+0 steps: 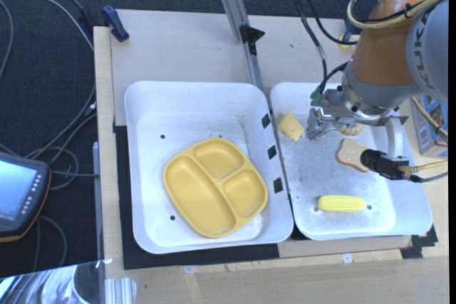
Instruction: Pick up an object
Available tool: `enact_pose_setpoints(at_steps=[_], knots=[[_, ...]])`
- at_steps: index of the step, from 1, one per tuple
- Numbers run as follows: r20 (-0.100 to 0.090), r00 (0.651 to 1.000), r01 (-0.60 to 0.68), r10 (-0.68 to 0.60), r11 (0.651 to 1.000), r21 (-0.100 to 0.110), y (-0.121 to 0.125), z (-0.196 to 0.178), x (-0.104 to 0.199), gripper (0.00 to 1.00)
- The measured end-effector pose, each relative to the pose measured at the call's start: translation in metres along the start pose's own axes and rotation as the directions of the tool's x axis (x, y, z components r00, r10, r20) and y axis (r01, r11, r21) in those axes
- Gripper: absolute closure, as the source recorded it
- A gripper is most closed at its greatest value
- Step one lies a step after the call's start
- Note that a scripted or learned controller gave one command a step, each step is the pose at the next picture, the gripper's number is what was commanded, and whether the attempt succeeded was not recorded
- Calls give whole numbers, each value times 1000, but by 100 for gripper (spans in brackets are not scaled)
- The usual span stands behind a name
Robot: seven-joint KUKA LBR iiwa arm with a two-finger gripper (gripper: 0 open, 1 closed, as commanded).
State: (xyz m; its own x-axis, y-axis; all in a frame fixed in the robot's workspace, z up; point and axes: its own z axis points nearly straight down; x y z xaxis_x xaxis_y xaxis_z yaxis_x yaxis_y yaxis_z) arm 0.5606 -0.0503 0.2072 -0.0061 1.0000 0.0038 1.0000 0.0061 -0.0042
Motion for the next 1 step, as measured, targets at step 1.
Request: enact_pose_setpoints(at_steps=[1], knots=[[0,1000,0,0,1000,0,-14,1,48,100]])
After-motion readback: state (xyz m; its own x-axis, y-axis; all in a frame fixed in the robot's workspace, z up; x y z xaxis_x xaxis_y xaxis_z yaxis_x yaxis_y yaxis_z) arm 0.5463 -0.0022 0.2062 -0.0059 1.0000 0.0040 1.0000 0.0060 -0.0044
